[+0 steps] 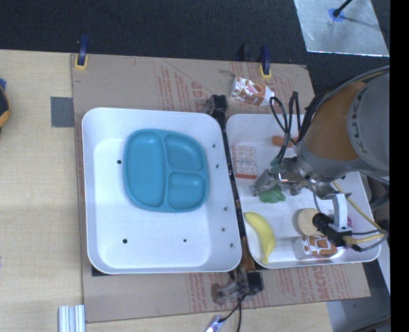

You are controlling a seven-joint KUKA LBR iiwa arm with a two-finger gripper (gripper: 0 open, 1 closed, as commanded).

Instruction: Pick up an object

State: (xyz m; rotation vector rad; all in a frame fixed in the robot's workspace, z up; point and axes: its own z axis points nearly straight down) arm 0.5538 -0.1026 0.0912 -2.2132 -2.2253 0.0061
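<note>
Fingers point(268, 182) over green object point(273, 196), banana point(261, 234) near, carton point(244, 160) beside

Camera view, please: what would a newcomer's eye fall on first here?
Probably the blue divided plate, lying alone in the left bin. Next comes the grey and orange arm reaching over the right bin, its gripper low above a green item. A yellow banana lies near that bin's front left corner.
</note>
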